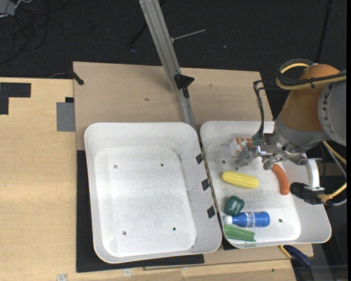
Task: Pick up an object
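A light wooden bench (29, 174) stands before a dark floor (76, 22) strewn with cables (11, 2).

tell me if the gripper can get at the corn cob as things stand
Probably yes. The corn cob lies apart from the other items in the right bin, with nothing on top of it, and the gripper sits just above it in the camera view.
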Robot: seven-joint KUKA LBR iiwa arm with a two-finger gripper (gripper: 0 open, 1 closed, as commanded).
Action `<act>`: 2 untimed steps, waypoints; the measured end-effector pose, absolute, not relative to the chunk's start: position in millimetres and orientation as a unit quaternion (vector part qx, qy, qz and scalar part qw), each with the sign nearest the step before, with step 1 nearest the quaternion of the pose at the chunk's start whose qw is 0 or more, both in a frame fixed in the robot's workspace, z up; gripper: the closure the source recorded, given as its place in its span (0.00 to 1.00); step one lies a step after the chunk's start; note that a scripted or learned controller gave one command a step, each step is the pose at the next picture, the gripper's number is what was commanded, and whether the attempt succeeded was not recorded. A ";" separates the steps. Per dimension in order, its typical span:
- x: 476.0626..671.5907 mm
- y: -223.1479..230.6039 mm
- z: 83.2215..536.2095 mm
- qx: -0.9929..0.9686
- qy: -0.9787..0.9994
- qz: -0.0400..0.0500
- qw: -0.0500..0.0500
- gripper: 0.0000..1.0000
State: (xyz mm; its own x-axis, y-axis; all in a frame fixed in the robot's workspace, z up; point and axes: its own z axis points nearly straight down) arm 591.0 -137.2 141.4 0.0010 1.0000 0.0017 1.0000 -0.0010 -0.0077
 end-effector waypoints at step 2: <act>590.8 -137.8 101.3 -0.710 -0.704 0.001 0.001 1.00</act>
